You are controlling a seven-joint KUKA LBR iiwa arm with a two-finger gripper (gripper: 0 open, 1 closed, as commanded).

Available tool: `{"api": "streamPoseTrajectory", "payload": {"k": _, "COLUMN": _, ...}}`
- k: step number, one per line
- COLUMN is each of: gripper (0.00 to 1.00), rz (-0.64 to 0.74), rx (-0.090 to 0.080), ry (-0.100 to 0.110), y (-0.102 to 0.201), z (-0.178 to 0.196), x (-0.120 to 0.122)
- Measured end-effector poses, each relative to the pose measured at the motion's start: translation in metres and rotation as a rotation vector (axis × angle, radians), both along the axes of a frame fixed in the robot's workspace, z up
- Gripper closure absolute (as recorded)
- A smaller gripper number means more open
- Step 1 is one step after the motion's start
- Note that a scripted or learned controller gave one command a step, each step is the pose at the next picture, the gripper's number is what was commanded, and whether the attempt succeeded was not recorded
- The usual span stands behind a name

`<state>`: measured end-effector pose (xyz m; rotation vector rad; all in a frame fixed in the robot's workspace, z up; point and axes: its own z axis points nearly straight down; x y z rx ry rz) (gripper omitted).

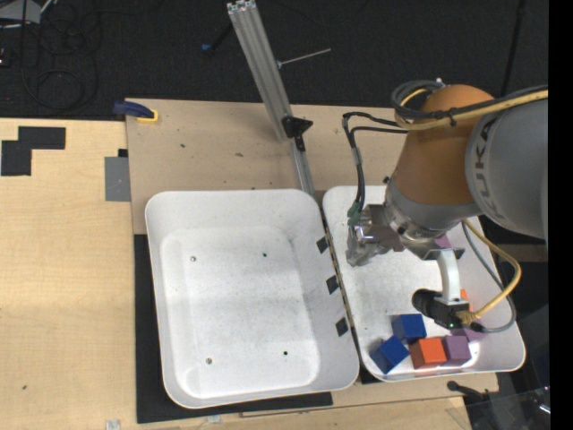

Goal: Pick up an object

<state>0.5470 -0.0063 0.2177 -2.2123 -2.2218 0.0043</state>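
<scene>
My gripper (361, 245) hangs over the left part of the right bin (358, 213), near its dividing edge, with nothing visible between its fingers. Along the right bin's front edge lie two blue blocks (409, 327) (390, 354), an orange block (429, 352) and a purple block (457, 347). They sit well in front of and to the right of the gripper. The grey arm with its orange band covers the right bin's far right part.
The left bin (233, 294) stands beside the right one, with small black clips (333, 284) along the shared edge. A slanted aluminium bar (269, 79) rises behind the bins. A wooden bench surrounds both.
</scene>
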Motion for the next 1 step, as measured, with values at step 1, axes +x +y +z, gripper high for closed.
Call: {"api": "streamPoseTrajectory", "payload": {"k": 1, "gripper": 1.0, "rz": 0.0, "rx": 0.0, "ry": 0.001, "y": 0.0566, "z": -0.0047, "x": -0.0169}}
